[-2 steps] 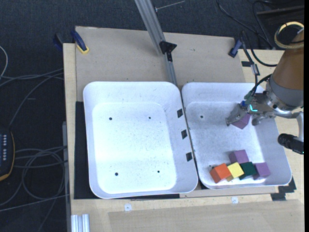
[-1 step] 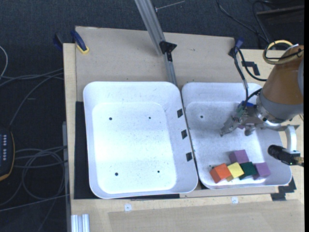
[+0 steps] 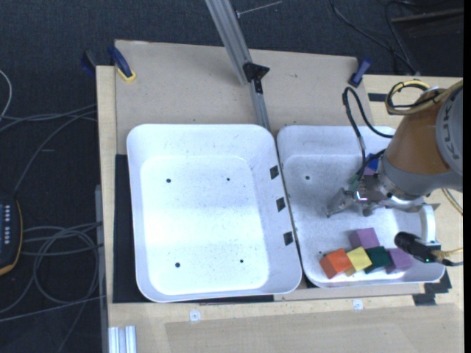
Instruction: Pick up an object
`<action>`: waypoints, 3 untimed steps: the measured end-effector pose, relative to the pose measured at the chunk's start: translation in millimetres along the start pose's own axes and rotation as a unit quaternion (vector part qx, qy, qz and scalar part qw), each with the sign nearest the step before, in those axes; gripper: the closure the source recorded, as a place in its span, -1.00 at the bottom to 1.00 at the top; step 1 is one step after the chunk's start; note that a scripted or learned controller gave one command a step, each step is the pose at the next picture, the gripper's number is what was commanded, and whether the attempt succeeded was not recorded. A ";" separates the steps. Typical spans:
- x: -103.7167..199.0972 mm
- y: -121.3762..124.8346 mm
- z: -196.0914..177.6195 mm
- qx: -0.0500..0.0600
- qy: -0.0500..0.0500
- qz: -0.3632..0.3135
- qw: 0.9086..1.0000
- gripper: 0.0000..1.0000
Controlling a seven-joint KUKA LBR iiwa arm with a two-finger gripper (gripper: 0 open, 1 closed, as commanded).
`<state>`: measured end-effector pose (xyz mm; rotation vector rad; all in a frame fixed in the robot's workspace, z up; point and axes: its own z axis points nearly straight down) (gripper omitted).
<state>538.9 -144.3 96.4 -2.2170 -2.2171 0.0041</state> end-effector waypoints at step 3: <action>-1.7 8.6 -121.8 -0.007 -0.002 -0.001 1.000 1.00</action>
